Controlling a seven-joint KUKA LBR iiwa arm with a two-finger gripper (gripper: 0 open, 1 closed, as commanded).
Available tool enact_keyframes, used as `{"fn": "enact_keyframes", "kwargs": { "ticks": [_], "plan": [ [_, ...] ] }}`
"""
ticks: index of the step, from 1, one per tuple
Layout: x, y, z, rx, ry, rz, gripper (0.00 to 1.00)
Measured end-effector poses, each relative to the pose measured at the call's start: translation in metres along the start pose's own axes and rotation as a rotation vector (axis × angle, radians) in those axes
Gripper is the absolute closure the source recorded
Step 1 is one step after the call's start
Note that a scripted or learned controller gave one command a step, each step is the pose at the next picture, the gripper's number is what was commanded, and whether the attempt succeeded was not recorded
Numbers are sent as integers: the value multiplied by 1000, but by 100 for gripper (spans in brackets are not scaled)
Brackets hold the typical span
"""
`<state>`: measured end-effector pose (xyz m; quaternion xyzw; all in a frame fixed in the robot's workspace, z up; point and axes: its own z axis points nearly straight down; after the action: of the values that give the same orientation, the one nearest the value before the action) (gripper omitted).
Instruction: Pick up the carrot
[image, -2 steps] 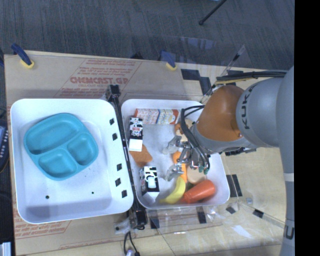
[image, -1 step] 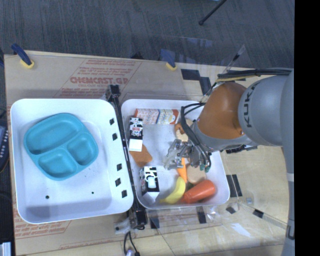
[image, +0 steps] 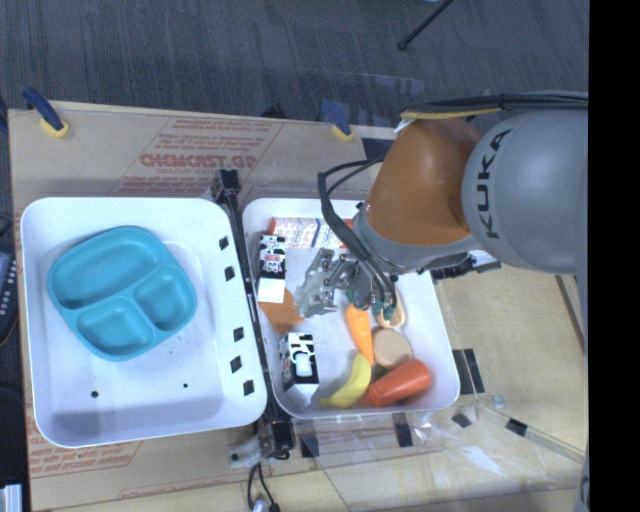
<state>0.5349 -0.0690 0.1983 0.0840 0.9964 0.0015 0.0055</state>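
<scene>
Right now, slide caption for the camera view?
KUKA arm's gripper hovers beside the carrot in the right bin; blue tray left.

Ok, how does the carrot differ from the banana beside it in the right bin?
The carrot is orange and tapered; the banana is yellow and curved. The carrot lies just under the gripper; the banana sits lower, against the right bin's front wall. Both lie flat, close together.
</scene>
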Motion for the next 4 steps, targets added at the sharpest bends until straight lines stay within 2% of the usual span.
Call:
{"fn": "enact_keyframes", "kwargs": {
  "ticks": [1,2,3,4],
  "plan": [
    [2,-4,4,3,9,7,0],
    [3,-59,93,4,3,-75,0],
    [48,-71,107,3,14,19,0],
    [46,-69,96,3,12,8,100]
  ]
}}
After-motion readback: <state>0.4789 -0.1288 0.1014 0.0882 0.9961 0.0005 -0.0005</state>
